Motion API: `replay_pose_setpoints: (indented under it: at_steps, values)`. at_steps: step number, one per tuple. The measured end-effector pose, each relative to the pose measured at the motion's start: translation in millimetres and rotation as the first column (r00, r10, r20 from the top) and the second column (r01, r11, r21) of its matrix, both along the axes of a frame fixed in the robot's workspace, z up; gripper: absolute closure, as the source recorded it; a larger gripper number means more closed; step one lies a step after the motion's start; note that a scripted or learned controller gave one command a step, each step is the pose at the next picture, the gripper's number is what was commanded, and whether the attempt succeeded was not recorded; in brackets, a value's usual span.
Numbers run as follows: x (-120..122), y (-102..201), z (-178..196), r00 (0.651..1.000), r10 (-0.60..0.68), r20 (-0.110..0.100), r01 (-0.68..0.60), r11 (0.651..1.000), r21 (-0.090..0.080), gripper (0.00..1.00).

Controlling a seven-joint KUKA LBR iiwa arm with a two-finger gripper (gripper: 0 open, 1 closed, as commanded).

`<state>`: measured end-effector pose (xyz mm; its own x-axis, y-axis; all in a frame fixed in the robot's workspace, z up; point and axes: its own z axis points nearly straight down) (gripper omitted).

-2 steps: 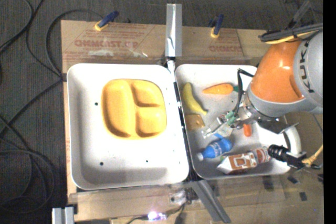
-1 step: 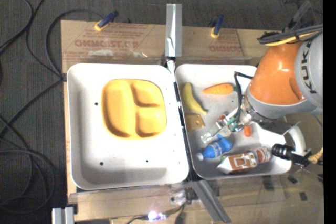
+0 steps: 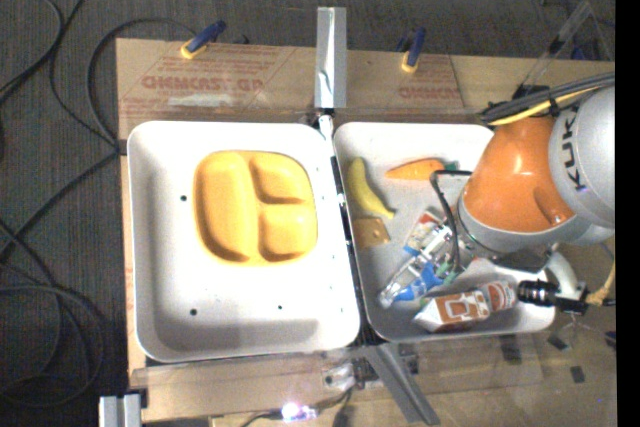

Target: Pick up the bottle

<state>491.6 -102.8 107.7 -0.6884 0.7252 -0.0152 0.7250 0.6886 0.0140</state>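
Observation:
A clear plastic bottle (image 3: 403,283) with a blue label lies tilted in the right bin (image 3: 350,245), near its front wall, its lower end toward the front left. My gripper (image 3: 436,241) comes down from the orange-banded wrist (image 3: 510,187) right over the bottle's upper right end, and the arm covers that end. A second, whitish bottle (image 3: 497,297) with a brown label and a black cap lies along the bin's front edge, just right of the clear one.
A banana (image 3: 365,190), a carrot (image 3: 415,169) and a small brown block (image 3: 372,233) lie in the right bin's left and back parts. A white carton (image 3: 450,313) rests against the front wall. The left bin (image 3: 160,295) holds a yellow divided tray (image 3: 257,205).

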Motion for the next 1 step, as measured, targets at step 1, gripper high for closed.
replay_pose_setpoints:
  at_steps: [1]
  values:
    - [-6.5,56.1,151.7,0.944,-0.329,-0.020,0.329,0.944,-0.001,0.00]
